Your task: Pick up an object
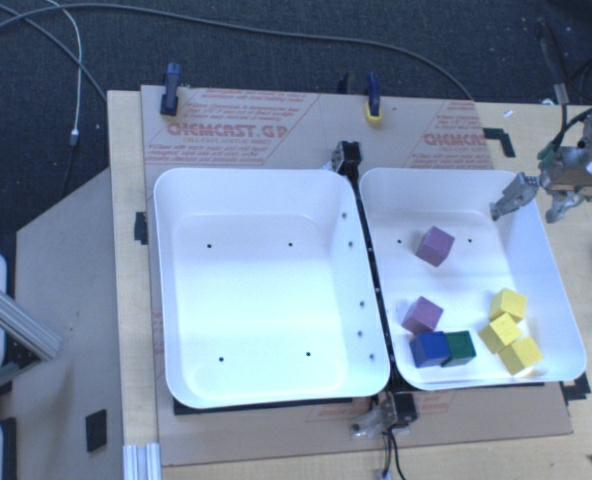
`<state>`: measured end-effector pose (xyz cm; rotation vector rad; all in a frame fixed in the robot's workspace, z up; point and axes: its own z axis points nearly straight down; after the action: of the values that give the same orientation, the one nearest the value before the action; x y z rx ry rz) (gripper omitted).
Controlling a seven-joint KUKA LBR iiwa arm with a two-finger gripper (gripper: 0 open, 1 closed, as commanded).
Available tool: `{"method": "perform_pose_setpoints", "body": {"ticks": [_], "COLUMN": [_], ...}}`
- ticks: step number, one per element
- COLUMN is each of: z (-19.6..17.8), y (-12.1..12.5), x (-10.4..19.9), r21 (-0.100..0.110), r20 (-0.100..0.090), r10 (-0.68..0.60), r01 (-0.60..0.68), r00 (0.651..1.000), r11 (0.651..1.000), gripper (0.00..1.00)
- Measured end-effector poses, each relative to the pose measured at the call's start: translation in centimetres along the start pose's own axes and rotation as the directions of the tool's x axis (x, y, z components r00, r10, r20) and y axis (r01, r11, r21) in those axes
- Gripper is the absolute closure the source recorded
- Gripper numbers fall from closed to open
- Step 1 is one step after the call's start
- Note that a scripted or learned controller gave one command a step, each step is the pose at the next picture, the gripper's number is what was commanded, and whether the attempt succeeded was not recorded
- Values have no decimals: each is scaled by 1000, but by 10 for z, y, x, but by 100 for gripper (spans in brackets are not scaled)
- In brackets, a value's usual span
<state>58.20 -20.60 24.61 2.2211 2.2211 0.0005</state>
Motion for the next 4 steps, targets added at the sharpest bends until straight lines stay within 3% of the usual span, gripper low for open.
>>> {"method": "perform_pose_setpoints", "body": {"ticks": [1,2,4], "z": [138,144,145], "y": [36,31,26], "x": [17,57,69], "r21": [5,-9,-11], "r20": [-2,1,1], "r10": [-2,2,1], "r01": [2,-2,-1], "r00": [1000,1000,1000], "r11": [1000,1000,1000], "gripper": [0,0,0]}}
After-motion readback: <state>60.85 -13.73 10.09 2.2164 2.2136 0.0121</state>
